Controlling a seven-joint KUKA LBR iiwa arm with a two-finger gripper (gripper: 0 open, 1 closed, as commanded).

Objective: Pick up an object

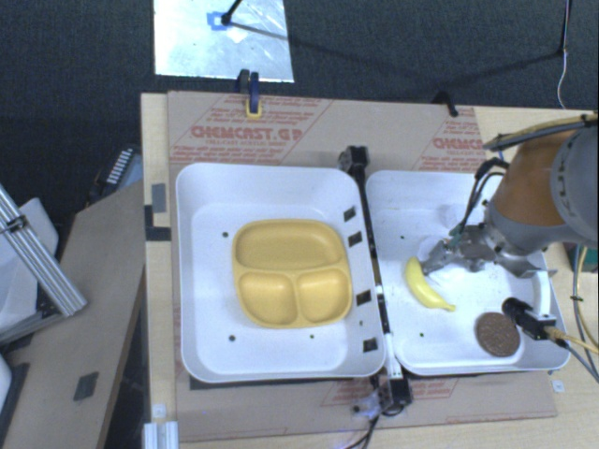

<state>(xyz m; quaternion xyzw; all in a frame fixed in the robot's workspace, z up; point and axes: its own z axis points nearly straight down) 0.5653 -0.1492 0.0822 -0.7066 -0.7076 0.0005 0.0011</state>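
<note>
Two shallow white plastic bins sat side by side. Within the right bin (412, 204), a curved yellow banana (426, 287) lay left of centre, its long axis running upper-left to lower-right. The metal two-finger gripper (432, 262) hovered at its upper end; its opening was unclear.

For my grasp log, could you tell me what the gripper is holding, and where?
Nothing visibly: the gripper sits just above the banana, which lies on the right bin floor.

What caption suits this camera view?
Gripper reaches toward a banana in the right bin.
</note>
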